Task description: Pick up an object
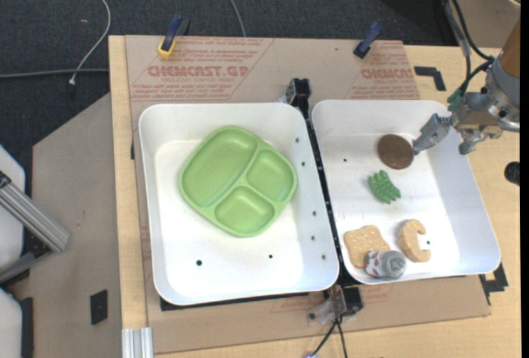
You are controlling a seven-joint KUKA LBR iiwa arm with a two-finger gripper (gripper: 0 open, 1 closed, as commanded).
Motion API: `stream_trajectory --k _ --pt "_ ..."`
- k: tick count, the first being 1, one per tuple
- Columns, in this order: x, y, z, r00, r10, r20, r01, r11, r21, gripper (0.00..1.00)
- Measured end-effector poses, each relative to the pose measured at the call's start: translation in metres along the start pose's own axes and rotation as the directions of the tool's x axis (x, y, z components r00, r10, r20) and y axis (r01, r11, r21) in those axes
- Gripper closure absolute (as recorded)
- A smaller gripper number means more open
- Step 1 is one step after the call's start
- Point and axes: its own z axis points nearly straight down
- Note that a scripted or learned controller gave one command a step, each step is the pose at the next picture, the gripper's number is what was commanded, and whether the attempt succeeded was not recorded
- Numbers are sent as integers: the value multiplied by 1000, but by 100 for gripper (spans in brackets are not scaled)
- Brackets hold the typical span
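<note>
One brown disc (pixel 395 151) just left of the tool (pixel 450 136), fingers spread, holding nothing

Two bins sit side by side on the bench. The left bin (pixel 165 265) holds a divided plate (pixel 238 180) near its middle, tilted askew. In the right bin (pixel 475 216), a round disc (pixel 395 151) lies toward the far side, a leafy sprig (pixel 383 187) just in front of it. Along the near edge lie a cracker (pixel 363 242), a small capped piece (pixel 386 264) touching its near right corner, and a curved pastry (pixel 414 239) to the right. The gripper (pixel 450 133) hangs over the right bin's far right corner, right of the disc.
</note>
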Motion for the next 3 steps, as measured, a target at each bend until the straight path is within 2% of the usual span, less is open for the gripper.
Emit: stream_trajectory --k 1,3 --pt "0 2 -6 1000 -3 3 3 1000 -12 0" --pt "-14 5 87 1000 -2 1 2 1000 -7 0"
